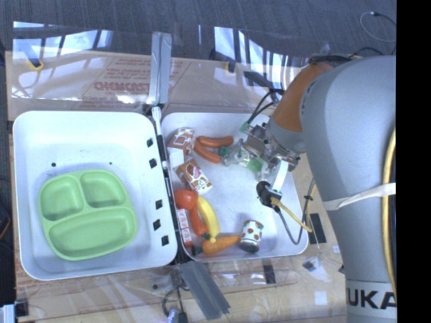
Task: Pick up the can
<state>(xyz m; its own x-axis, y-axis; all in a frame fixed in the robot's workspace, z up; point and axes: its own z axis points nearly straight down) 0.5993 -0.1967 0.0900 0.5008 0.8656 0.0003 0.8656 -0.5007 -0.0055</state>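
I see the can [251,235] upright at the right bin's [229,200] five o'clock corner, beside a carrot [219,245]. My gripper [237,155] hovers at twelve o'clock by the hot dogs [213,147] (I can't tell its state).

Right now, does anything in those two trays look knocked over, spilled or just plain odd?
Nothing looks spilled or broken. The right bin is a jumble: the can lies tipped near its front edge, beside a carrot and a banana heaped against the divider. The green divided plate sits neatly in the left bin.
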